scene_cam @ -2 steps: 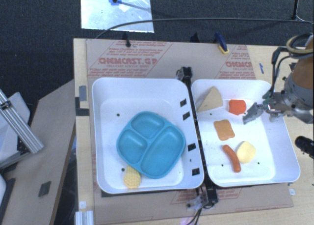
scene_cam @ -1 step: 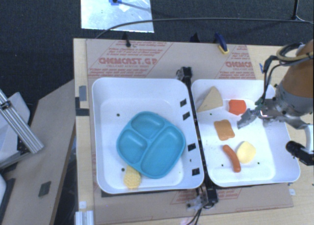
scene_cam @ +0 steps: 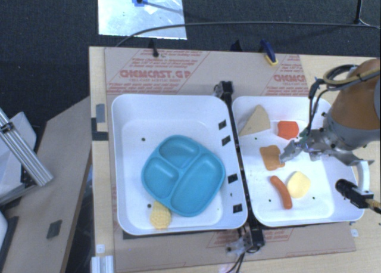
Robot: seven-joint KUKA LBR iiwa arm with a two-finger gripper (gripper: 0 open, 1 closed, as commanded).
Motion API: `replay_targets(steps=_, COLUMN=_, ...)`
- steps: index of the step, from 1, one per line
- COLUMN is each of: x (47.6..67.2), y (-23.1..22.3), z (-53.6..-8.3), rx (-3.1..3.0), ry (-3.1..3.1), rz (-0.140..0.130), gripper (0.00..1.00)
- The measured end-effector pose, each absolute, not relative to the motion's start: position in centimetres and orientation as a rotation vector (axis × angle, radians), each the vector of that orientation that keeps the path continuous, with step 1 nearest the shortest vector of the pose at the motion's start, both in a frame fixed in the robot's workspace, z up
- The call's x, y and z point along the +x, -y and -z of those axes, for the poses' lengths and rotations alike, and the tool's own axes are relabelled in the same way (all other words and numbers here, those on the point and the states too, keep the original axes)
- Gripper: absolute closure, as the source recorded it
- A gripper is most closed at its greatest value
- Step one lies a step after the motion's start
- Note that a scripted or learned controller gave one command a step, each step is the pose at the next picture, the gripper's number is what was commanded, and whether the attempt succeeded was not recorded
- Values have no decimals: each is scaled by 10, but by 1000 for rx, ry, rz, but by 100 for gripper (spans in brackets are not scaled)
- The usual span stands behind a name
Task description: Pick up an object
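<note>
Bright even overhead light, soft shadows, slightly grainy, mild blur

Camera view: single fixed camera, mounted above the light wooden table [scene_cam: 77, 146], looking down at a slant. Mid-distance framing takes in both shallow white plastic bins, left [scene_cam: 128, 117] and right [scene_cam: 333, 206], whole. The grey-and-orange robot arm [scene_cam: 357, 111] enters from the right edge.

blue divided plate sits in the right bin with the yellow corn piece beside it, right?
Not quite: the camera view shows the blue divided plate in the left bin, not the right one. The yellow corn piece does lie beside it, at its lower left edge.
</note>
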State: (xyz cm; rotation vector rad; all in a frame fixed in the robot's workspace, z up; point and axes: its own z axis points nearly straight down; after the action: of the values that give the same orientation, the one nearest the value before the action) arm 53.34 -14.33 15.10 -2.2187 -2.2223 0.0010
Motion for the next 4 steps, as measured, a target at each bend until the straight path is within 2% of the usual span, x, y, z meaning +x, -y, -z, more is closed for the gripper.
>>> replay_targets(steps=1, x=532, y=134, z=-92, rx=-2218, ry=2222, rz=-1, gripper=0)
replay_targets(steps=2, x=534, y=136, z=-106, rx=-2221, ry=2225, rz=2, gripper=100)
replay_targets(steps=3, x=533, y=145, z=-166, rx=-2225, ry=2226, rz=5, gripper=100)
replay_targets(steps=4, x=541, y=137, z=-216, rx=-2219, ry=2232, rz=6, gripper=100)
